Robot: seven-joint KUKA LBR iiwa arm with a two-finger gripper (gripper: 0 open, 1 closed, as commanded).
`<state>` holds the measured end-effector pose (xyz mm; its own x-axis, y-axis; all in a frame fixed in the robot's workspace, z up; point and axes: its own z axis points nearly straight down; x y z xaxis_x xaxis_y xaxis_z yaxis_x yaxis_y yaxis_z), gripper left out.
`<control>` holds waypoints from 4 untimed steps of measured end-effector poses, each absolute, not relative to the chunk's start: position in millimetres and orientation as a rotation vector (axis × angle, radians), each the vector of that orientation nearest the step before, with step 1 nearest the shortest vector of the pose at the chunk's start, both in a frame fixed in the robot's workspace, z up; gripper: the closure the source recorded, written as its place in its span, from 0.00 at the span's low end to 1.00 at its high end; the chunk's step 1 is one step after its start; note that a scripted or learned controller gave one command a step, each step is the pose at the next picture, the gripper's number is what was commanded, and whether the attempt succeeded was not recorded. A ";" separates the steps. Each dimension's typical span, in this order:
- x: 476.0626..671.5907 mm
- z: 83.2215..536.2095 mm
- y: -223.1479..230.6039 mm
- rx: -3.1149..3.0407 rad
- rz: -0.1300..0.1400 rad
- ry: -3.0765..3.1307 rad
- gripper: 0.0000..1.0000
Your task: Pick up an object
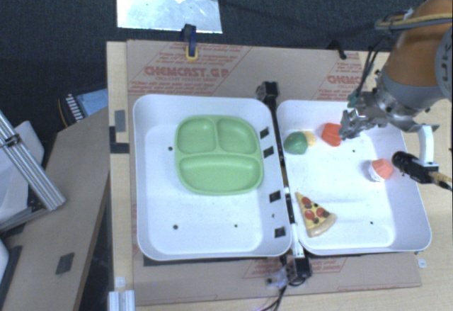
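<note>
1. Two shallow white plastic bins sit side by side: left bin (152,232), right bin (407,228).
2. Left bin holds a pale green three-compartment plastic plate (218,154), lying flat near its centre.
3. Right bin, far-left corner: green-and-yellow rounded toy fruit (297,142), w/ an orange-red toy chunk (330,134) just beside it.
4. Toy pizza slice (316,214) lies near the bin's front-left; small pink-and-white toy piece (380,169) is toward the right.
5. Grey two-finger gripper (350,125) is just right of the orange-red chunk, approx. touching it; can't tell if the claw is spread or closed.
</note>
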<state>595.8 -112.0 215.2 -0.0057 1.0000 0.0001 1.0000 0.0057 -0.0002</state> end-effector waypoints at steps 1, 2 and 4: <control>569.4 214.8 -55.1 -2.210 -0.001 -2.230 1.00; 544.2 226.7 -7.7 -2.213 -0.001 -2.229 1.00; 507.1 236.1 98.7 -2.209 -0.002 -2.232 1.00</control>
